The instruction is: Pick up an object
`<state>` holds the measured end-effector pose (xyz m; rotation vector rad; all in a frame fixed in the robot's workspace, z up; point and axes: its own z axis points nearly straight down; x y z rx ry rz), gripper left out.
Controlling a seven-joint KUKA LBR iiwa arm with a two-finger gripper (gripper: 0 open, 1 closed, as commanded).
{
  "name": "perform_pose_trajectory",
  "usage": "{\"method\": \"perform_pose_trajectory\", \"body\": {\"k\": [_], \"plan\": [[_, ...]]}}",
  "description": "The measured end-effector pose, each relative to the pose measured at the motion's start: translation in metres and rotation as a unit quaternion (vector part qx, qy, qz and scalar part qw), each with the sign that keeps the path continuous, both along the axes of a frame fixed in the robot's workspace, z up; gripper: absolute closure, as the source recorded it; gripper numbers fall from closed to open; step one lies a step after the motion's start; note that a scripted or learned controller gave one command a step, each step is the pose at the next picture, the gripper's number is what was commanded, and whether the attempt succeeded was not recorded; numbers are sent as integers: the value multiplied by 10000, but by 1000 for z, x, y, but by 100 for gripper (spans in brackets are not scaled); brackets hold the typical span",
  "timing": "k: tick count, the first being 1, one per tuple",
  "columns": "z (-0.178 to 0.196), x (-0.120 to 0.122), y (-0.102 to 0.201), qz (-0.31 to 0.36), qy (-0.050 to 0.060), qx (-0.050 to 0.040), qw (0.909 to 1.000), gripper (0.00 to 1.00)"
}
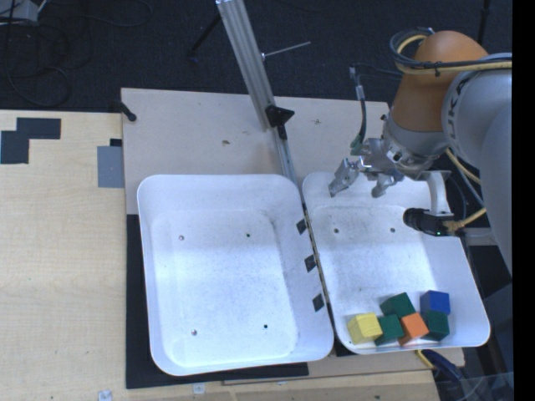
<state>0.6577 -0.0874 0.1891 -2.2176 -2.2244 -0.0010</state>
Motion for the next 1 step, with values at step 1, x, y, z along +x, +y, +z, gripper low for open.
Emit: {"method": "perform_pose_trajectory", "body": {"k": [1], "plan": [[1, -14, 52, 6, 22, 8, 10000, 0]]}}
